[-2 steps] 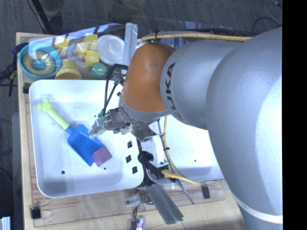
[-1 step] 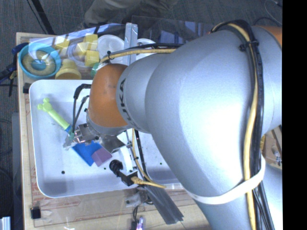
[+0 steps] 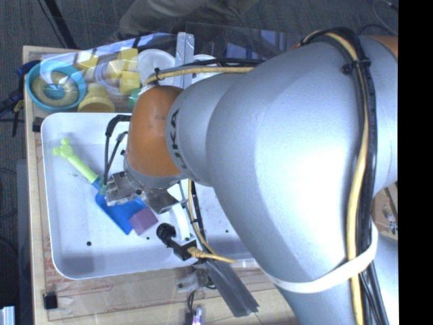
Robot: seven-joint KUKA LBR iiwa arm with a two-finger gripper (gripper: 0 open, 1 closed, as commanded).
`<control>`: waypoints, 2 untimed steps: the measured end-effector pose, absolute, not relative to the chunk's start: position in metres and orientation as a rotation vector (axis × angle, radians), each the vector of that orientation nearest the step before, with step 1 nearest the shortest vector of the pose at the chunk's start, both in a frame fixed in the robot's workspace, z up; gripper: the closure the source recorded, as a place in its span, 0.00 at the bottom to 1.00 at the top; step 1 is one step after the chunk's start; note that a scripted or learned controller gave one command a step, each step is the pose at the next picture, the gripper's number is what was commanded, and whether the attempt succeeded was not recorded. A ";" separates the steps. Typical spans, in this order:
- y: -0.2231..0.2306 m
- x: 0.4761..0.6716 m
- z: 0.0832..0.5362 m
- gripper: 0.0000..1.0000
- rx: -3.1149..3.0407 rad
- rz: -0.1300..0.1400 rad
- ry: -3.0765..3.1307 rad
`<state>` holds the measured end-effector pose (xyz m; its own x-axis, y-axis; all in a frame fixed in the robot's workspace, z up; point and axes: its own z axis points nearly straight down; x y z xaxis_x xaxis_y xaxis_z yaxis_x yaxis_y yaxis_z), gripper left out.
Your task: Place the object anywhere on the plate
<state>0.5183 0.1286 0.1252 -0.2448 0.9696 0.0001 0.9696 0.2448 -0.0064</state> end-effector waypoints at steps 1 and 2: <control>0.067 0.504 0.192 1.00 -1.872 0.001 -2.523; 0.110 0.552 0.090 1.00 -2.012 0.008 -2.408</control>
